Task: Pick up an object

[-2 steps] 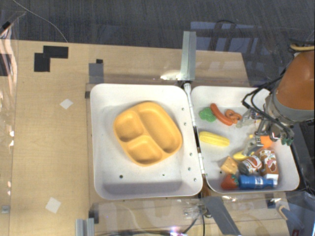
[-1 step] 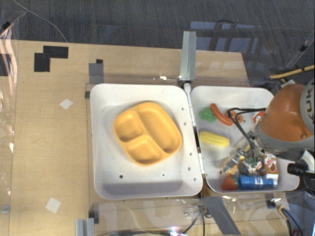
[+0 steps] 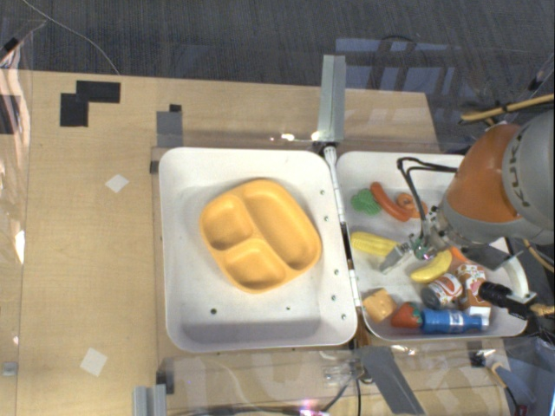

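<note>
1. Nearest the lens, along the near wall of the right white bin (image 3: 381, 165): a blue plastic bottle (image 3: 453, 321) lying flat with a white cap end; its label is too small to read. Left of it, a red-orange wedge (image 3: 404, 316) and a tan cube (image 3: 378, 303).
2. Just behind the bottle, a red-and-white can (image 3: 444, 290) on its side; print illegible.
3. Gripper (image 3: 411, 253) low in the right bin, fingers slightly spread, nothing between them. A yellow banana (image 3: 431, 268) lies just right of it, a yellow corn-like piece (image 3: 371, 244) just left.
4. Far end of that bin: green leafy toy (image 3: 364, 202) and orange carrot-shaped toy (image 3: 392, 203), touching.
5. Left white bin (image 3: 186, 232) holds a yellow three-compartment plastic tray (image 3: 259, 233), turned at a slant, with bare floor on every side.
6. Pale wood bench (image 3: 87, 258); black tape pieces (image 3: 87, 100) at far left. Dark carpet (image 3: 217, 16) beyond.
</note>
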Available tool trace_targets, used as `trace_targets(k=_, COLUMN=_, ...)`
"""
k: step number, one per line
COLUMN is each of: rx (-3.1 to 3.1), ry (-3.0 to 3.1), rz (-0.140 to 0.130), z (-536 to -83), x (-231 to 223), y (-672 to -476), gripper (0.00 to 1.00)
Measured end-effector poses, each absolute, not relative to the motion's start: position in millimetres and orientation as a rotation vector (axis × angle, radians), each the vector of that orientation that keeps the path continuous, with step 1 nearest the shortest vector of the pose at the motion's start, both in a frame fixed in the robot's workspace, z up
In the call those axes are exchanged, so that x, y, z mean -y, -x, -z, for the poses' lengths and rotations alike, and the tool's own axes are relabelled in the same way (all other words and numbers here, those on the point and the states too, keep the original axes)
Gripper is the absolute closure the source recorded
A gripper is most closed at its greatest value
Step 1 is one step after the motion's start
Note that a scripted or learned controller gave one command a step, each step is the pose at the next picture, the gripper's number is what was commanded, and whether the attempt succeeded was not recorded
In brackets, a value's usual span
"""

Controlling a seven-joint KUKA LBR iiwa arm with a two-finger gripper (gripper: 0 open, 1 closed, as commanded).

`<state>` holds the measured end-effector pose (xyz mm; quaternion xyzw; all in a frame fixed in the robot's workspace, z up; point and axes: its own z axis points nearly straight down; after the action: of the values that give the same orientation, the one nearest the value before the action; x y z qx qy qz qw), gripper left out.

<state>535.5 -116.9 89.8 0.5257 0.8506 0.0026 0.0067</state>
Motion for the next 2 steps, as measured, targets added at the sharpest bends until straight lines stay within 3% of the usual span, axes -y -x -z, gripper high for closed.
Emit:
trace_targets(k=1, rx=-2.500, ry=-1.886, rz=-0.009, z=-88, x=112, y=-600.8, gripper=0.00)
trace_targets(k=2, rx=-2.501, ry=-1.867, rz=-0.011, z=-103, x=112, y=-603.9, gripper=1.00)
